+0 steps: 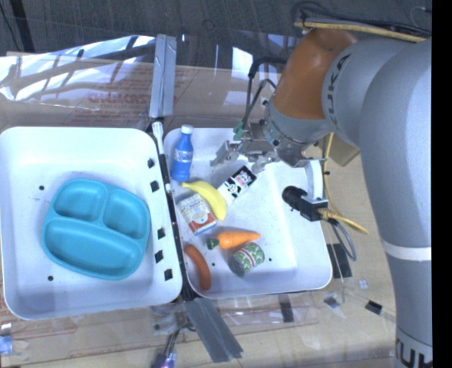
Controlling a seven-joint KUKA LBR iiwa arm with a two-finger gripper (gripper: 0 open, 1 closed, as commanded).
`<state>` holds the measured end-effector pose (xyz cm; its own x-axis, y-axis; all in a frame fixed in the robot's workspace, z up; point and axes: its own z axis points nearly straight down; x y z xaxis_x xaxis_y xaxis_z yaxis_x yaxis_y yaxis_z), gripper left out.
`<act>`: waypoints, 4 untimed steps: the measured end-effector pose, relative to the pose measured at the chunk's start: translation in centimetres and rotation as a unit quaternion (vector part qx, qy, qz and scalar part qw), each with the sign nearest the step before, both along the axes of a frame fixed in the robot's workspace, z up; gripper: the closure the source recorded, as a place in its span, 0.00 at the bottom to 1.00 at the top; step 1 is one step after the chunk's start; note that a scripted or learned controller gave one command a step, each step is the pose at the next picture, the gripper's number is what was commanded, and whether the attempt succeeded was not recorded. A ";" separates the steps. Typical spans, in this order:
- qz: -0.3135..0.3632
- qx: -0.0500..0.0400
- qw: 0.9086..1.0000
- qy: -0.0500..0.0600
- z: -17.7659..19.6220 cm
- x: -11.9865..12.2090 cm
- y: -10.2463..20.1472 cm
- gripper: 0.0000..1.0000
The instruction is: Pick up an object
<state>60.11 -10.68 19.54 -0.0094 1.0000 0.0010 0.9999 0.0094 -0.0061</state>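
Camera view, looking down at a slant on two white bins. The left bin [11, 228] holds a blue divided tray [95, 227]. The right bin [310, 271] holds the candidate objects: a blue bottle [183, 152] at its far left corner, a banana [207, 196] and a small packet [196, 213] beside the divider, a carrot [236, 239], a green can [246, 257], a sausage [198, 267] at the near edge, and a black-and-white carton [239, 182] toward the middle. The gripper [245, 153] hangs at the far part of the right bin; whether its fingers are spread or closed cannot be told, since wrist hardware and glare confuse their outline, and nothing is visibly held. The deciding relation, as judged: the carton lies just near of the gripper, almost beneath it, its long axis running from near-left to far-right; the banana lies farther near-left. The arm hides the bin's far right corner.
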 end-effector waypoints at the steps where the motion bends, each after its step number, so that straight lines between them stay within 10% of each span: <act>1: -0.064 -0.001 0.998 0.000 -6.2 -3.2 -4.1 0.00; 2: 0.087 -0.002 0.996 -0.004 -9.7 -1.5 -1.7 0.00; 3: 0.089 -0.001 0.996 -0.002 -8.9 -1.6 -1.5 1.00; 4: 0.037 -0.001 0.999 -0.003 11.2 -4.4 1.5 1.00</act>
